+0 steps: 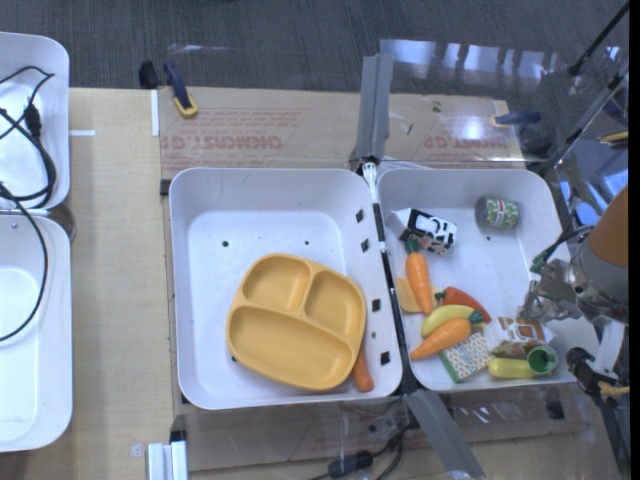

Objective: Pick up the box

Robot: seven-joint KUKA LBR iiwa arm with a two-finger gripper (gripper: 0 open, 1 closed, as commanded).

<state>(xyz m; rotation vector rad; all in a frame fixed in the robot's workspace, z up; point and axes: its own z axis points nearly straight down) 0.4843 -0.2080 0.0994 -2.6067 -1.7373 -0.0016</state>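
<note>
Lying flat, small printed rectangular box [466, 357], glossy.

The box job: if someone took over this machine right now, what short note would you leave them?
Gripper: at the right bin's right wall; whether the jaws are open or shut is unclear.
Box: lying flat at the bin's front, among the toy carrots, the banana and a small carton.
Done: nothing; the box is not lifted.
Left: reach it, grip it, raise it.
</note>
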